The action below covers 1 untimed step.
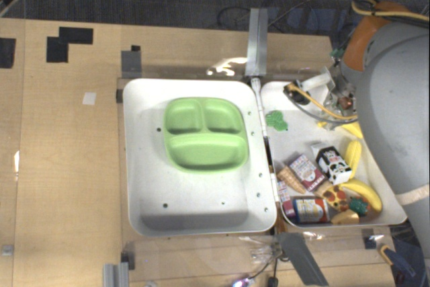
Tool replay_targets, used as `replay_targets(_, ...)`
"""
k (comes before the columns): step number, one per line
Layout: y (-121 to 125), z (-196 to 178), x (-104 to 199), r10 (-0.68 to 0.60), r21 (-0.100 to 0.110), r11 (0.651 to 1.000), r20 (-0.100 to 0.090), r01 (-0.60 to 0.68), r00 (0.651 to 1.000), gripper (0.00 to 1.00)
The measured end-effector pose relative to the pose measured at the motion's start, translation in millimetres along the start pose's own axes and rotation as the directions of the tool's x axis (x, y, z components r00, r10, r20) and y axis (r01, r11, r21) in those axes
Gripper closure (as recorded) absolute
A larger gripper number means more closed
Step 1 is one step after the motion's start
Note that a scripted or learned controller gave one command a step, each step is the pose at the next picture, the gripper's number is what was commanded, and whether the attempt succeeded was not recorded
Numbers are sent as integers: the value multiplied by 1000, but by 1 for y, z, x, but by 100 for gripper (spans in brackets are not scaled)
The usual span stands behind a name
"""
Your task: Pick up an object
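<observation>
Yellow banana (363, 193) and can (308, 210) are seen lying loose at the near end of the right bin (299, 136), with a green leaf toy (276, 120) further back. Gripper (339, 96) is poised over the bin's far end, and whether it is apart or together cannot be told. Nothing is seen held, so the pick is judged not yet done.

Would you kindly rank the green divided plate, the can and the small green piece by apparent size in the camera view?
1. green divided plate, by far the largest
2. can
3. small green piece, clearly the smallest
</observation>
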<state>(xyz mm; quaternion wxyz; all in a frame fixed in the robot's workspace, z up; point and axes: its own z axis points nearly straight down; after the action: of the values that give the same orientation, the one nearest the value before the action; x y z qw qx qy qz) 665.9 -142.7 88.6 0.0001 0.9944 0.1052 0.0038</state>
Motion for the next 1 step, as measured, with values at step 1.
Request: replay_targets(1, -55, -15, -10, 3, 2, 1000, 4, -3, 1000, 100)
